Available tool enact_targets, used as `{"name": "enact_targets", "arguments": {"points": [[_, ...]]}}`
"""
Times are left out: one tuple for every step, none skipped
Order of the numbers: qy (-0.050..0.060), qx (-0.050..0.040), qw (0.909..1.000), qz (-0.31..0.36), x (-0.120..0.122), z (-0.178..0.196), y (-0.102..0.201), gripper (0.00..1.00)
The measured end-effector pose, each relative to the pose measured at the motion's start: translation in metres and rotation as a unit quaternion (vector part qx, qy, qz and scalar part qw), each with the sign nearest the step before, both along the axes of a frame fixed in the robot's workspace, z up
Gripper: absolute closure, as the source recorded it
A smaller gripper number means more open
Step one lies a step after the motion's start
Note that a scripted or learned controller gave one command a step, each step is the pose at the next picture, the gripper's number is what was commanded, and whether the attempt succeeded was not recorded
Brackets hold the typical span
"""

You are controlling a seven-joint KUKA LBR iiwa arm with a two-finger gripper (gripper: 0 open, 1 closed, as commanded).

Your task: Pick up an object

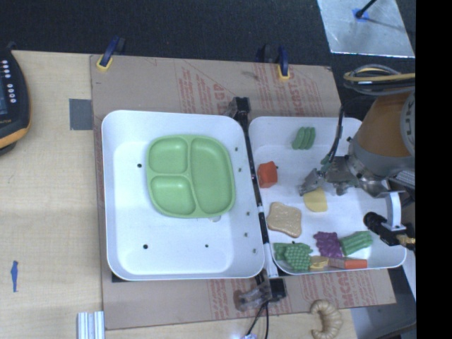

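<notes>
Bins sit side by side on a cardboard sheet point(212, 83) clamped to the tabletop point(49, 210). The left bin point(123, 253) holds a green divided plate point(191, 175) lying flat near its middle. The right bin point(282, 129) holds the toy food: a green pickle-like piece point(304, 138) near the far wall, an orange-red block point(268, 174) close to the inner wall, a slice of toast point(285, 219) nearer the front, and a yellow piece point(316, 200) just beside the toast on its right. Along the front wall lie a green bumpy piece point(294, 256), a purple bunch of grapes point(328, 244), a green cylinder point(355, 242) and an orange carrot-like stick point(339, 263), crowded close together. The arm reaches in from the right, its orange band above the wrist, and the gripper point(311, 184) hangs low over the right bin, just above the yellow piece. Whether the fingers are wide or narrow I cannot tell, as they appear as one dark, blurred shape, and nothing is seen between them.
</notes>
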State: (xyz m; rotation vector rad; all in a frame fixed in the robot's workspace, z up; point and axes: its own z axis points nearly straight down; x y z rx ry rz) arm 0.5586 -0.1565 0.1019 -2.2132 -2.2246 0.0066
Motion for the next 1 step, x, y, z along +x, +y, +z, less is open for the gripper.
{"name": "enact_targets", "arguments": {"points": [[0.0,0.0009,1.0,0.001,-0.0104,-0.0107,0.0265,0.0]]}}
